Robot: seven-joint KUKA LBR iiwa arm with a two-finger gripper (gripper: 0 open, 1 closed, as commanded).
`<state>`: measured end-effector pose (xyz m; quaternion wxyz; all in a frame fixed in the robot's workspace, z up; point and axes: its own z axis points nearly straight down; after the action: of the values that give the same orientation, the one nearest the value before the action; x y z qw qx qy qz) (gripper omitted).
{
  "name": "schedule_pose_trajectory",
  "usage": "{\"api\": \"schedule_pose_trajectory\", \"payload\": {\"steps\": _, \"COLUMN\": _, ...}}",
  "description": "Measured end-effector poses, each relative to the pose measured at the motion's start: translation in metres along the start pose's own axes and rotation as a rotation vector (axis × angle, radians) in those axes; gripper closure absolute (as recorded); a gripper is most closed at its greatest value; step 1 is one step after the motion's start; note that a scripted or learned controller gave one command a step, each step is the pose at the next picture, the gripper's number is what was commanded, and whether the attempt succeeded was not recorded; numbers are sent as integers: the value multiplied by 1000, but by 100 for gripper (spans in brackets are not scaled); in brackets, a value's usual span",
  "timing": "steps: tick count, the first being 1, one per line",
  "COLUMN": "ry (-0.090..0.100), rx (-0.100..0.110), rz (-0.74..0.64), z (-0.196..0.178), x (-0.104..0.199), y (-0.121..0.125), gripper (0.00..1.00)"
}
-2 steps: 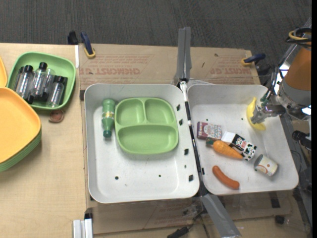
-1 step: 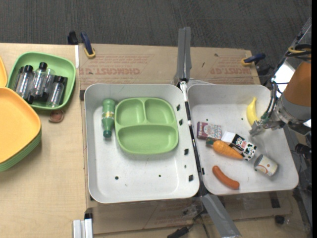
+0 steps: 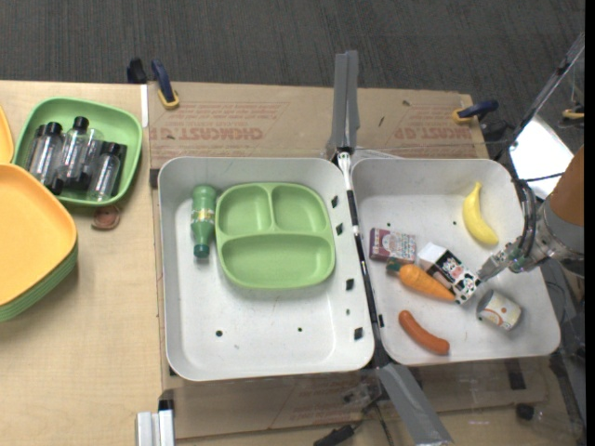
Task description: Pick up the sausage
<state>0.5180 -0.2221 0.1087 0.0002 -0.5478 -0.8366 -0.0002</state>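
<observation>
The sausage lies at the front of the right bin, near the carrot and cup — the gripper could grab these instead. Jaws' state: cannot tell.

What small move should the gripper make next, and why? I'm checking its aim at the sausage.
Probably shift toward the near-left: the gripper sits by the small white cup, while the reddish-orange sausage lies apart, nearer the right white bin's front edge.

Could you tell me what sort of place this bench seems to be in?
Probably a robotics lab: two white bins sit on clamped cardboard, toy food like a sausage and banana fills one, and a robot arm reaches in.
</observation>
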Motion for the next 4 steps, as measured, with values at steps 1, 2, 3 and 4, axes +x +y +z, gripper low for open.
{"api": "schedule_pose_trajectory", "payload": {"steps": 1, "ry": 1, "rx": 1, "rz": 52, "z": -2, "x": 35, "y": 21, "gripper": 100}}
{"api": "schedule_pose_trajectory", "payload": {"steps": 2, "ry": 0, "rx": 1, "rz": 52, "z": -2, "x": 35, "y": 21, "gripper": 0}}
{"api": "schedule_pose_trajectory", "payload": {"steps": 3, "ry": 6, "rx": 1, "rz": 517, "z": -18, "x": 11, "y": -14, "gripper": 0}}
{"api": "schedule_pose_trajectory", "payload": {"steps": 4, "ry": -1, "rx": 4, "rz": 786, "z": 0, "x": 40, "y": 20, "gripper": 0}}
